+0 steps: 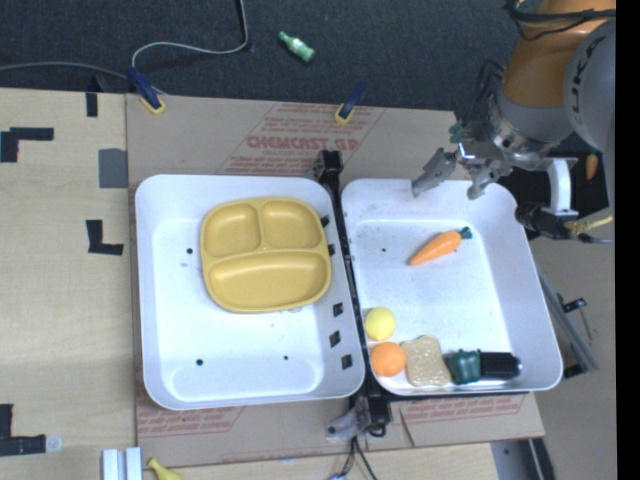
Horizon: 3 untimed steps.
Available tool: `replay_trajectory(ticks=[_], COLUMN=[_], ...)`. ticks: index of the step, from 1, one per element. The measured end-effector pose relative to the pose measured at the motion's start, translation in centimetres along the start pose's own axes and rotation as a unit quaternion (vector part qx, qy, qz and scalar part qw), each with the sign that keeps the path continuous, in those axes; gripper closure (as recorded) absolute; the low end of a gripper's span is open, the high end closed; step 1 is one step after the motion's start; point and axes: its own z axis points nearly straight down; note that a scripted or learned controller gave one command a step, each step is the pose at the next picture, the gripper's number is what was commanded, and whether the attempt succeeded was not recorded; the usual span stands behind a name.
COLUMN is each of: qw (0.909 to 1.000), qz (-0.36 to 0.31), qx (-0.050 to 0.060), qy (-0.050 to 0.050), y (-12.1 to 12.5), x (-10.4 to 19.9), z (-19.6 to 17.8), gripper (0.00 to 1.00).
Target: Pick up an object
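Above the far edge of the right bin (520,268), the pincer (456,176) hangs with its two fingers spread wide apart, one grey fingertip (430,178) reaching out to the left and the other pointing down toward the bin's rim. Nothing sits between them and they touch no object. Just below the pincer, toward the near side, a toy carrot (437,247) lies on the bin floor, well clear of the fingertips. Farther below, along the bin's near wall, sit a yellow ball (379,322), an orange ball (388,358), a slice of bread (426,361) and a dark green and black tool (482,366). Off to the pincer's left, the other bin (165,298) holds a yellow divided plate (266,253).
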Motion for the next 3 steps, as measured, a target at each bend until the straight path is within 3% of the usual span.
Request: replay_trajectory(ticks=[1,2,3], qw=[1.0,1.0,1.0], qz=[0.001,0.0,0.0], qx=[0.001,-0.002,-0.001], qy=[-0.001,-0.001,-0.001], y=[-0.5,2.4,-2.7], x=[-4.7,-1.5,2.1], z=[10.1,15.2,15.2], gripper=[0.0,0.0,0.0])
